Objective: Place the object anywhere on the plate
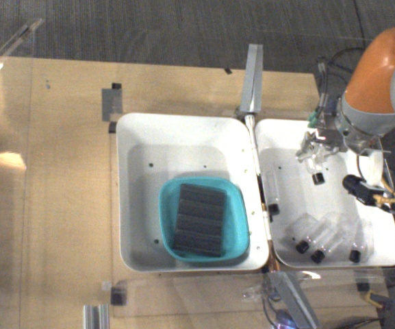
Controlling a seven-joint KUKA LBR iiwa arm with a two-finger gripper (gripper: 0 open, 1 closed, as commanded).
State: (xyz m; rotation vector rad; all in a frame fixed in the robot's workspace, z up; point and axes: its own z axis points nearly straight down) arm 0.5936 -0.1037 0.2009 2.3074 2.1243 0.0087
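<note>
A teal plate [236, 204] sits in the front part of the left bin [135, 184]. On it lies a dark grey ridged block [199, 219], flat and well inside the rim. My gripper [315, 151] hangs over the back of the right bin [279, 149], well away from the plate. A small black piece [317, 177] shows just below it; I cannot tell whether it is held or lying in the bin.
Several clear bottles with black caps [324, 238] lie along the front of the right bin. Another black cap [273, 210] rests by the divider between the bins. Cables and a black connector [359, 188] trail at the right.
</note>
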